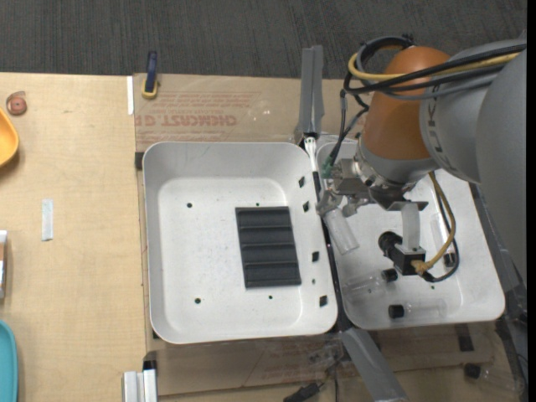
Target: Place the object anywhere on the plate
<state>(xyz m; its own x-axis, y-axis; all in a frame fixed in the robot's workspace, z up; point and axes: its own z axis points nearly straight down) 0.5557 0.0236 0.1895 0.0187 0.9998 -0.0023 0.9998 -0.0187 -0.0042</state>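
Observation:
A dark grey ribbed rectangular plate (268,247) lies flat in the middle of the left white bin (167,224). My gripper (341,218) hangs over the left side of the right bin (469,300), just right of the wall between the two bins. The arm's orange band and grey wrist cover the bin's back part. No object can be made out at the gripper. A small dark piece (395,311) lies near the right bin's front edge, and I cannot tell what it is.
A black cable fitting (400,255) hangs from the wrist over the right bin. Brown cardboard (209,111) lies behind the left bin. On the wooden bench to the left sit an orange item (5,141) and a small white strip (48,220).

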